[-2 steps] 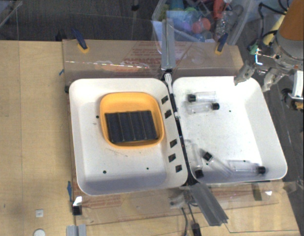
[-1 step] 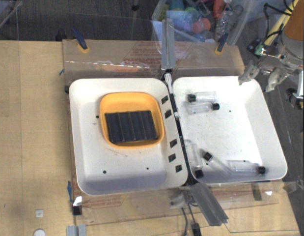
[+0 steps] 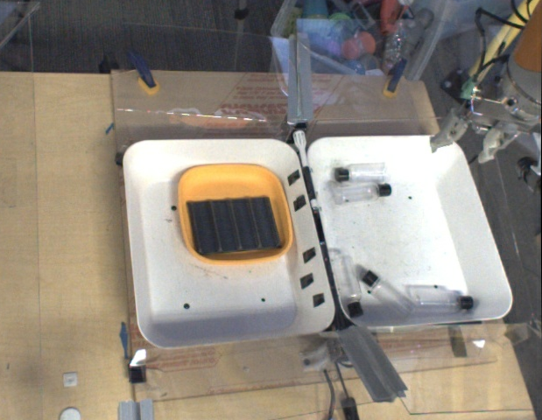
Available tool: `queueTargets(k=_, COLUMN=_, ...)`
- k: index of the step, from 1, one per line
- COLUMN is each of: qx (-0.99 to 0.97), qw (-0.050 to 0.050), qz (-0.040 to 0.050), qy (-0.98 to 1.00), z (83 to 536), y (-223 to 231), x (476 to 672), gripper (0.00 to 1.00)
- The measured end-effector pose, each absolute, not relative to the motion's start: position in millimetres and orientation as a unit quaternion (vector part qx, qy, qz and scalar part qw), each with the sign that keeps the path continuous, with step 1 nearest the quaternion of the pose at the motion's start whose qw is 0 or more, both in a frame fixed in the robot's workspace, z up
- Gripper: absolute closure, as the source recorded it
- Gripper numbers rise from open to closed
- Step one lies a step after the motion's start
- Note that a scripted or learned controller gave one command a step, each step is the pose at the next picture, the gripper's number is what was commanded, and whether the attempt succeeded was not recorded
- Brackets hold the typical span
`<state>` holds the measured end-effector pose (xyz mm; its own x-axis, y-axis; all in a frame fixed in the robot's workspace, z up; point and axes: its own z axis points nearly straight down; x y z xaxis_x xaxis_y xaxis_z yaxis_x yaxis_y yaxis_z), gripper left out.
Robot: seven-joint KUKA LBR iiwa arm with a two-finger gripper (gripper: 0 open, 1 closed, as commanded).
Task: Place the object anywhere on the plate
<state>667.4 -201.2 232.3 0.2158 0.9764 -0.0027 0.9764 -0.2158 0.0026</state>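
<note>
An orange plate [image 3: 193, 186] lies in the left bin [image 3: 157, 296]. A black ridged slab [image 3: 234, 224] rests flat on the plate's middle. In the right bin [image 3: 428, 226] lie several clear tubes with black caps: two near the back [image 3: 360, 174] [image 3: 362, 192], one along the front right [image 3: 437, 298], and one by the divider [image 3: 358, 280]. My gripper [image 3: 468, 138] hangs over the right bin's back right corner, open, with nothing between its fingers. It is well away from the tubes and the plate.
A row of black clips [image 3: 306, 234] runs along the divider between the bins. Behind the bins stands a clear box of colourful toys [image 3: 358, 16]. Cables [image 3: 494, 33] hang at the back right near the arm.
</note>
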Motion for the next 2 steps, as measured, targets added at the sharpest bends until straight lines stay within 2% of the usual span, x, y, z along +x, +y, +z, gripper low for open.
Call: queueTargets(k=2, qx=0.7, qw=0.0, qz=-0.0003, qy=0.714, z=230.7, y=-216.8, x=667.1, gripper=0.0)
